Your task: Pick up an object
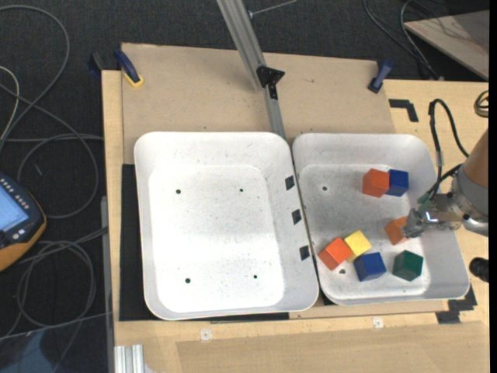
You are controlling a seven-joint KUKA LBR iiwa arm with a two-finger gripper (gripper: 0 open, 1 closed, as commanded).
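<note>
The arm comes in from the right edge of the frame, and its claw [418,222] sits low over the right side of the right bin [334,150]. An orange block [397,230] is right at the tip of the claw, touching it or just under it. I cannot tell if the claw is around the block or only beside it, because the metal parts are small and blurry.

Other blocks lie in the same bin. In the upper right of the bin, an orange-red block [376,183] and a blue block [398,182] sit side by side, touching. Along the lower part of the bin there is a row: an orange block with a red side [337,252], a yellow block [357,243] touching it, a second blue block [370,266] just below the yellow one, and a dark green block [408,265] to the right, just under the claw.

The left bin [155,154] is white with tiny dark specks and four small dark dots. Both bins rest on a light wooden worktop [194,76]. A grey metal bar [241,29] slants down from the top of the frame to the gap between the bins. Black cables [46,200] lie on the dark floor at the left.
</note>
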